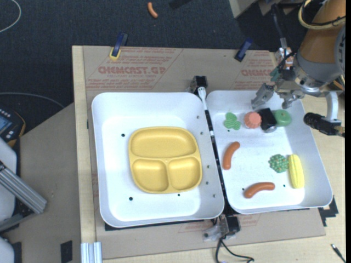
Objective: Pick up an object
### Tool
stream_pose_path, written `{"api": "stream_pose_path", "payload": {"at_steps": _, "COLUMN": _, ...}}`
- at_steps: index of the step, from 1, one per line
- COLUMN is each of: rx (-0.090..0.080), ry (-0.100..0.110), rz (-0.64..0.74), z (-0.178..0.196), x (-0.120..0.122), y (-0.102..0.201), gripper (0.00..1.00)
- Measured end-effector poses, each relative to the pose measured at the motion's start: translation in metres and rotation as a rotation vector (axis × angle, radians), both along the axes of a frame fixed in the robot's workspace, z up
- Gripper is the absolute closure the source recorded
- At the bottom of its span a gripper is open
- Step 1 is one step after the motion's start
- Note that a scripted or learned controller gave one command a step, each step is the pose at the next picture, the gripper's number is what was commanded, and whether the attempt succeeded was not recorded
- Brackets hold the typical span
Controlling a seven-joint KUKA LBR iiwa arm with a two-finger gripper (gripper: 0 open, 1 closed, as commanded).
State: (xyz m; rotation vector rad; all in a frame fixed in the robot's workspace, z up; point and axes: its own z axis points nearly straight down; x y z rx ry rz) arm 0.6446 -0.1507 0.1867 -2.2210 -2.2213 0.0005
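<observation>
- Hovering my gripper (pixel 278 96) over the far end of the right bin (pixel 315 171), reach step, nothing picked yet
- fingers spread wide, one prong out to the left, one nearer the middle, nothing between them
- closest candidates sit just below me: pink round piece (pixel 252 119), black block (pixel 267 119) touching it, green disc (pixel 283 117) beside that
- farther off in the same bin: green leafy piece (pixel 231 121), two sausages (pixel 231 154) (pixel 258 189), broccoli (pixel 278 163) against a corn cob (pixel 295 170)
- next move, my guess: drop straight down, centre on one piece; the cluster is tight, so risk of nudging a neighbour
- arm comes in from the right, wrist (pixel 321 48) tilted down over the bin's far edge
- left bin (pixel 109 119) holds a yellow divided plate (pixel 164 159)
</observation>
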Motion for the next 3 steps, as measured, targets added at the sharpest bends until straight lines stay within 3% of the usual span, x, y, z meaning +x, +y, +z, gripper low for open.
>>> {"api": "stream_pose_path", "payload": {"at_steps": 1, "rx": 0.001, "ry": 0.005, "rz": 0.0, "z": -0.061, "x": 0.002, "y": -0.006, "gripper": 0.0}}
{"api": "stream_pose_path", "payload": {"at_steps": 2, "rx": -0.005, "ry": -0.014, "rz": 0.0, "z": -0.083, "x": 0.006, "y": -0.007, "gripper": 0.0}}
{"api": "stream_pose_path", "payload": {"at_steps": 3, "rx": -0.002, "ry": -0.025, "rz": 0.003, "z": -0.071, "x": 0.009, "y": -0.004, "gripper": 1.0}}
